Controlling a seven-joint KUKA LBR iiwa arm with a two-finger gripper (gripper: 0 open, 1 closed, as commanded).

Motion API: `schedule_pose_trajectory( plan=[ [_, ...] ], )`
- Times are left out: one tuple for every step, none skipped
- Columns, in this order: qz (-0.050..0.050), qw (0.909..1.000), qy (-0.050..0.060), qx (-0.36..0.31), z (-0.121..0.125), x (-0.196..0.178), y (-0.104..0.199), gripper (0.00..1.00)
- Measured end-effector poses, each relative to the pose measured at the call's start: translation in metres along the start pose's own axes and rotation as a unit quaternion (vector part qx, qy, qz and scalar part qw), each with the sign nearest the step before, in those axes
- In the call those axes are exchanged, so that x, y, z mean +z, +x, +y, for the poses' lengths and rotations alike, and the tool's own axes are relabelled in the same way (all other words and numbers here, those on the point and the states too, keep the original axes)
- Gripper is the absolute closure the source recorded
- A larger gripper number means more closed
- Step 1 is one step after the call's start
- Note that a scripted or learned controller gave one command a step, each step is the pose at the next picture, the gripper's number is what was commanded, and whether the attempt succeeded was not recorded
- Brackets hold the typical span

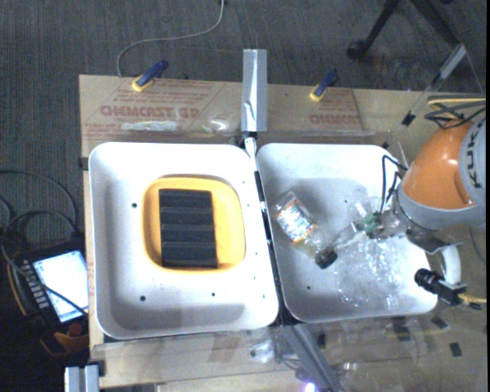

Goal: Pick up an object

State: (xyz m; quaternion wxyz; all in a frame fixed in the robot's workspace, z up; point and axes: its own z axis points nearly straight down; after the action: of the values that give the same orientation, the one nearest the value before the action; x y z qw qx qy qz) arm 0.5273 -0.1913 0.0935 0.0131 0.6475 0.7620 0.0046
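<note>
In the right bin [310,300] lies a small clear bottle with a colourful label [296,218], tilted, left of centre. A crumpled piece of clear plastic [363,272] rests near the bin's front right. My gripper [333,249] reaches down into this bin from the right, its dark tip just below and right of the bottle, at the left edge of the clear plastic. In the left bin [114,284] sits a yellow tray-like object with a black ribbed insert [191,225].
The grey arm with its orange band [443,174] hangs over the right bin's right rim. A metal divider post [253,88] stands behind the gap between the bins. Blue clamps [149,74] hold the cardboard at the back. A handheld screen [55,280] lies left of the bench.
</note>
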Motion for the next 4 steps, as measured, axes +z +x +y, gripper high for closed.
schedule_pose_trajectory(
  plan=[
    [0.007,0.9959,0.005,0.090,0.073,0.003,-0.029,0.00],
    [0.005,0.9975,0.013,0.069,0.046,-0.002,-0.020,0.00],
    [0.009,0.9990,0.006,0.043,0.113,0.005,-0.041,0.00],
    [0.006,0.9991,0.007,0.042,0.114,-0.005,-0.041,1.00]
  ],
)
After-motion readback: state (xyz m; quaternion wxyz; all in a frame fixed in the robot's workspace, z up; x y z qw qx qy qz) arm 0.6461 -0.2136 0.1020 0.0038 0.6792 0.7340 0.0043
